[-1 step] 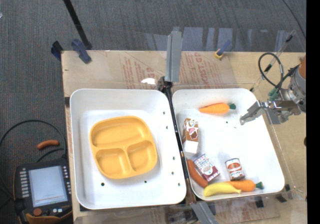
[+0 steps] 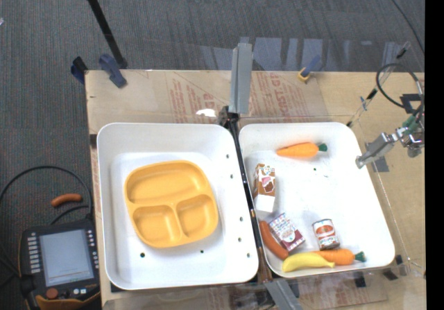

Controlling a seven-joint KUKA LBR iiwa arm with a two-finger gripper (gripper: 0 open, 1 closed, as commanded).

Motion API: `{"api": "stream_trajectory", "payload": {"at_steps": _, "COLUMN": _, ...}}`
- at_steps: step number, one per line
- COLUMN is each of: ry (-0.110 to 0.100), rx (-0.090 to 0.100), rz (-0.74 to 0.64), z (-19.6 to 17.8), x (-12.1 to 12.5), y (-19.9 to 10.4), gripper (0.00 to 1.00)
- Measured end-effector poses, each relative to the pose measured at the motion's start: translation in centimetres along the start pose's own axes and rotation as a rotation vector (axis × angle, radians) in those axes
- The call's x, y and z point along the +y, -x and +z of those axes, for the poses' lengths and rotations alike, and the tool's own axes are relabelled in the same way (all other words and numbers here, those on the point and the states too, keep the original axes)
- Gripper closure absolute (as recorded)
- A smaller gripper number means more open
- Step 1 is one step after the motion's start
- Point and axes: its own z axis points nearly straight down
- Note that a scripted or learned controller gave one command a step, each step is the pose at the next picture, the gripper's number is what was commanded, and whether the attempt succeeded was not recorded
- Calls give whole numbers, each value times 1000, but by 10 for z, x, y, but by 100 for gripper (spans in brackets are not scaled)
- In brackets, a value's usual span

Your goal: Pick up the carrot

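An orange carrot [image 2: 300,150] with a green stem end lies crosswise near the back of the right bin [image 2: 347,184], its stem pointing right. A second, shorter carrot [image 2: 340,256] with a green tip lies at the bin's front edge, touching a yellow banana [image 2: 307,263] on its left.
The right bin also holds a small milk carton [image 2: 265,188], a red snack box [image 2: 286,231], a sausage [image 2: 271,240] along the left wall and a small can [image 2: 325,234]. A yellow divided plate [image 2: 171,202] sits in the left bin [image 2: 111,232]. A grey clamp [image 2: 379,148] with cables stands at the right bin's right rim.
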Motion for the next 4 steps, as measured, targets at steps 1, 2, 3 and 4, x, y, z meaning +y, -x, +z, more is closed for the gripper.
{"api": "stream_trajectory", "payload": {"at_steps": 1, "ry": 0, "rx": 1, "rz": -164, "z": 97, "x": 23, "y": 3, "gripper": 0}}
{"api": "stream_trajectory", "payload": {"at_steps": 2, "ry": -1, "rx": 1, "rz": -177, "z": 181, "x": 81, "y": -38, "gripper": 0}}
{"api": "stream_trajectory", "payload": {"at_steps": 3, "ry": -1, "rx": 1, "rz": -153, "z": 228, "x": 119, "y": -64, "gripper": 0}}
{"api": "stream_trajectory", "payload": {"at_steps": 4, "ry": -1, "rx": 1, "rz": -154, "z": 218, "x": 119, "y": -64, "gripper": 100}}
